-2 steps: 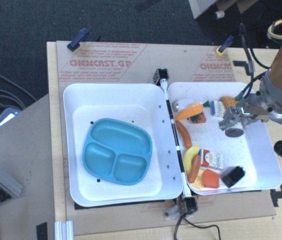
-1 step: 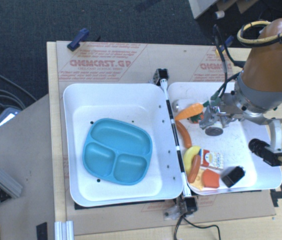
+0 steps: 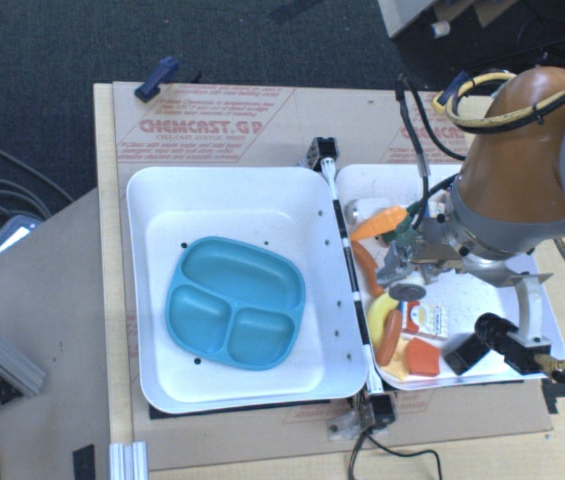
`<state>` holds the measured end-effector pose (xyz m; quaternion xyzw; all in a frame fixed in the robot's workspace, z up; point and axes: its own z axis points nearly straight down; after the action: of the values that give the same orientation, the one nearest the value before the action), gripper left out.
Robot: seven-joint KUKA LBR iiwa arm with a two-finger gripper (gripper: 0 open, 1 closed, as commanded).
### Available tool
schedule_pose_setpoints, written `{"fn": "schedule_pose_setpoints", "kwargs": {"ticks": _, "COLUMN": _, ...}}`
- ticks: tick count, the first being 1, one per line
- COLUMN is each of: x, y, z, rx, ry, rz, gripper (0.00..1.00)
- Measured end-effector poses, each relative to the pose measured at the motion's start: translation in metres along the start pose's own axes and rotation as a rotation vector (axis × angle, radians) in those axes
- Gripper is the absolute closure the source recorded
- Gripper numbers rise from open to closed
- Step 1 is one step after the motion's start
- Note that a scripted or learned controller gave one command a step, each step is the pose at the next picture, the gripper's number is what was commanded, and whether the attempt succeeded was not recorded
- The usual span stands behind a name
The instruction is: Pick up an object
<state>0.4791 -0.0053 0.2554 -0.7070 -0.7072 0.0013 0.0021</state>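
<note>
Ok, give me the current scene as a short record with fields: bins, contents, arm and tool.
left bin: holds a blue divided plate
right bin: holds a pile of small items along its left side, among them an orange carrot-like piece, a yellow piece and a red-orange block
arm: reaches over the right bin
tool: low over the pile, finger state not readable
held object: none visible

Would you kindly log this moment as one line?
arm: over right bin | gripper: low among toy food | grasp: unconfirmed | blue tray: left bin
</note>
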Motion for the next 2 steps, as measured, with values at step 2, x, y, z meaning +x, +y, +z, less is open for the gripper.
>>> {"fn": "schedule_pose_setpoints", "kwargs": {"ticks": 2, "x": -0.031, "y": 0.037, "z": -0.007, "rx": -0.001, "ry": 0.0, "rz": 0.001, "gripper": 1.0}}
